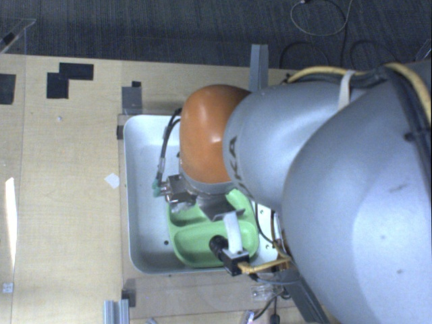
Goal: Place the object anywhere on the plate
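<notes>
Camera view is dominated by the grey arm [324, 181]; gripper state cannot be told; the green plastic plate [196, 238], at six o'clock in the shallow white bin [138, 201], could be missed.

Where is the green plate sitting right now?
The green plate lies in the left white bin, toward its near right corner, directly under the arm's wrist and partly hidden by it.

Grey arm [324, 181] with orange band over white bin [138, 181], green plate [196, 238] beneath wrist
</notes>
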Controlling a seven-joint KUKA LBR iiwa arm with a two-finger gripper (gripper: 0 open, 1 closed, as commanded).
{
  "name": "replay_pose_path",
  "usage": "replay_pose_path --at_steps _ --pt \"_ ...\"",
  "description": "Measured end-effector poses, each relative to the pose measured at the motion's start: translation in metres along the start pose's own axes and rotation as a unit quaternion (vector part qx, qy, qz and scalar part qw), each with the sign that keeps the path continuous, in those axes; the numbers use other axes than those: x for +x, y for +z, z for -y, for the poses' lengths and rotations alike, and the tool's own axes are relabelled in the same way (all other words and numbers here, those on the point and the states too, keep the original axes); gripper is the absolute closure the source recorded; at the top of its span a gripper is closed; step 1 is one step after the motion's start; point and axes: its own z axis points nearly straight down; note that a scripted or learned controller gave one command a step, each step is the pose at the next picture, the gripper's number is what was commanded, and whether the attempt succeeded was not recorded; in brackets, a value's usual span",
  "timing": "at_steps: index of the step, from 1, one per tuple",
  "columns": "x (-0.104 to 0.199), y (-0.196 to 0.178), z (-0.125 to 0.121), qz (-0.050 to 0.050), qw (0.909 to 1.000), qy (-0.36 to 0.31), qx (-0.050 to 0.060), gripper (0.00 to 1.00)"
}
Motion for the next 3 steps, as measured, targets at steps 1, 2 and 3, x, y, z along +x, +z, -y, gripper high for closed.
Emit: replay_pose_path --at_steps 1,2,3 --pt "-0.005 0.003 0.001 0.0 1.0 0.004 0.0 1.0" --pt "-0.003 0.016 0.001 0.0 0.9917 -0.128 0.0 1.0" --pt "-0.005 -0.045 0.0 0.0 0.9662 -0.258 -0.001 1.0"
